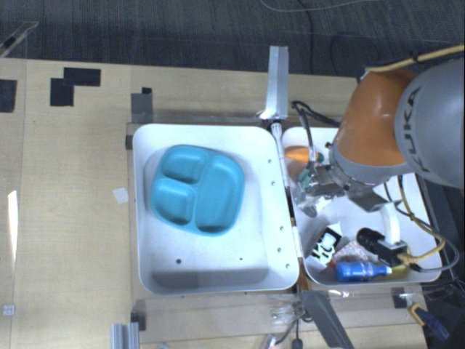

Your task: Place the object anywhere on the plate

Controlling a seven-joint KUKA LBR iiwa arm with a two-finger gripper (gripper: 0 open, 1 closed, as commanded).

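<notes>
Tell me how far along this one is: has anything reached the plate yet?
Nothing looks done: the blue divided plate in the left bin carries no object. In hand: the gripper is down in the right bin, near an orange object; no grasp is visible. The pick, the carry and the placing are all left.

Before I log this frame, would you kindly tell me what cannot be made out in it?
- Claw: in the camera view, too small and cluttered by cables to tell its state or whether it carries anything.
- Orange object: partly hidden behind the arm's wrist; its kind is unclear.
- Right bin: its far half is covered by the arm.
- Black-and-white item: markings too small to read.
- Blue plate: fully visible.
</notes>
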